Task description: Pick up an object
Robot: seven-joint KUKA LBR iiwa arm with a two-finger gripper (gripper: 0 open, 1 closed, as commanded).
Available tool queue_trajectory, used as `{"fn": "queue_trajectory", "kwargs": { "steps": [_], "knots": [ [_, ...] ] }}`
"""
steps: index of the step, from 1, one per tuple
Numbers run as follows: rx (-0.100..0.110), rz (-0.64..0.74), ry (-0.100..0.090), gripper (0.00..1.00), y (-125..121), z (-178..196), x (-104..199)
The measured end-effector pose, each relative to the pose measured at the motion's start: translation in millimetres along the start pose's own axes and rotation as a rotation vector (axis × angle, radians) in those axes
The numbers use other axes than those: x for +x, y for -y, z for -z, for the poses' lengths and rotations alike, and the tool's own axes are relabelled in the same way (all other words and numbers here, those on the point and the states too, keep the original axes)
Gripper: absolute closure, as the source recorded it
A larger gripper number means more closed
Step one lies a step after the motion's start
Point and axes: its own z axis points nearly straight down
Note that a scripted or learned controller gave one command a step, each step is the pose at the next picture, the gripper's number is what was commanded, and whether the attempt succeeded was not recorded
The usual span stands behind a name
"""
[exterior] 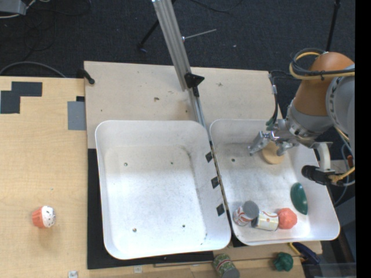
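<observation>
My gripper (pixel 269 145) hangs low over the back part of the right bin (pixel 324 231). Its metal fingers (pixel 256 146) are spread open. A tan rounded object (pixel 273 156) sits on the bin floor just under and between them, and I cannot tell whether they touch it. A dark green object (pixel 299 197) lies near the bin's right wall. Along the front wall lie a red ball (pixel 287 218), a white and red cylinder (pixel 266 221) and a grey and red piece (pixel 246 212).
The left bin (pixel 107 155) stands beside the right one, with black clips on the shared wall. A slanted metal rail (pixel 177 45) rises behind the bins. A red and white ball (pixel 43 217) rests on the wooden table at the left. Green objects (pixel 283 261) lie below the right bin.
</observation>
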Motion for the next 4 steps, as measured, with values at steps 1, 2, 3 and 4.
{"fn": "queue_trajectory", "kwargs": {
  "steps": [1, 2, 3, 4],
  "knots": [
    [-0.014, 0.000, 0.008, 0.00, -3, -28, -2],
    [-0.017, -0.001, 0.008, 1.00, -4, -16, -2],
    [-0.011, 0.001, 0.001, 1.00, -1, 42, 6],
    [-0.012, 0.001, 0.002, 1.00, -2, 95, 5]
  ]
}}
